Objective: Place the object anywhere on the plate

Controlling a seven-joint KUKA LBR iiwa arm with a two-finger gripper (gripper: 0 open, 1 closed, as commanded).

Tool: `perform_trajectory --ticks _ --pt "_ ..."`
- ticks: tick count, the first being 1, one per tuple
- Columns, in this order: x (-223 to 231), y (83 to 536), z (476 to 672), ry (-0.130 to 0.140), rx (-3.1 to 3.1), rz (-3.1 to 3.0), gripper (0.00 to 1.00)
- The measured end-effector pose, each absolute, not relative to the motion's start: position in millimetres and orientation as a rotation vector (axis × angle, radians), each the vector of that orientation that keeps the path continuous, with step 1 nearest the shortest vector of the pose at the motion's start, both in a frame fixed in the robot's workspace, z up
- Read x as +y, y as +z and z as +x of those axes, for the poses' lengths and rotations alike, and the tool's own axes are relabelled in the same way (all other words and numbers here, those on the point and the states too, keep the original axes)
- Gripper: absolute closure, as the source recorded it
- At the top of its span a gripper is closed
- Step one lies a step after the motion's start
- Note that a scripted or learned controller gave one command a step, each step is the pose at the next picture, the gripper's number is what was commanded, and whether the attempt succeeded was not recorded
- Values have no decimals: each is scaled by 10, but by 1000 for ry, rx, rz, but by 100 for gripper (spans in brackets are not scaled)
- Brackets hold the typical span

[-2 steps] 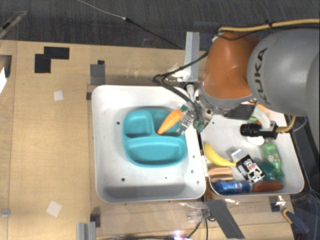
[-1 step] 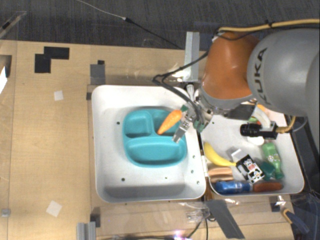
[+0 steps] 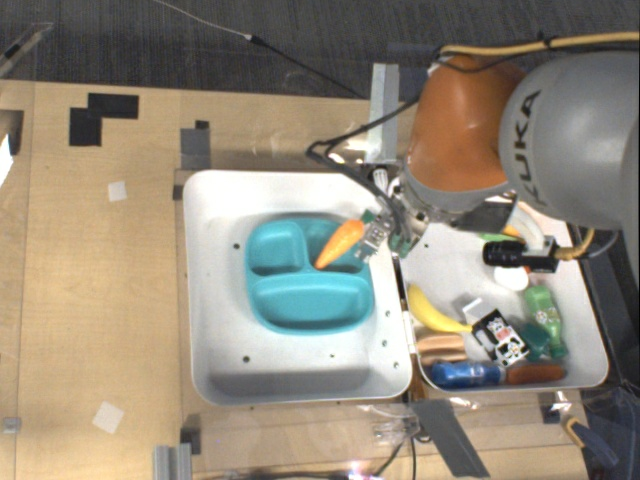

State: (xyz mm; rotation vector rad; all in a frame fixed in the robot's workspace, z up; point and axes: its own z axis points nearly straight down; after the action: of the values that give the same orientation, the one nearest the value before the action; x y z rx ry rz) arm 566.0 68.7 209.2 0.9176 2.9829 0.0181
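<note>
Carrot [image 3: 340, 244] is hanging over the teal plate's [image 3: 300, 303] far-right compartment, its thick end pinched in my pincer [image 3: 373, 234]. I am judging 1 risk: releasing here, it could roll off the rim into the white bin [image 3: 215, 268].

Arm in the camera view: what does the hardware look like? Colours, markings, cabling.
The arm is bulky and rounded: a glossy grey shell with dark KUKA lettering, then a broad orange band above the wrist. A yellow-orange cable runs along its top edge, and thin black wires loop near the wrist. The gripper is small and metallic, with greenish parts by its base.
</note>
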Motion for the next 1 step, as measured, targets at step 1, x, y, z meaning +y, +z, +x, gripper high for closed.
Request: perform_trajectory --ticks 1 --pt "687 2090 5659 18 2983 918 0"
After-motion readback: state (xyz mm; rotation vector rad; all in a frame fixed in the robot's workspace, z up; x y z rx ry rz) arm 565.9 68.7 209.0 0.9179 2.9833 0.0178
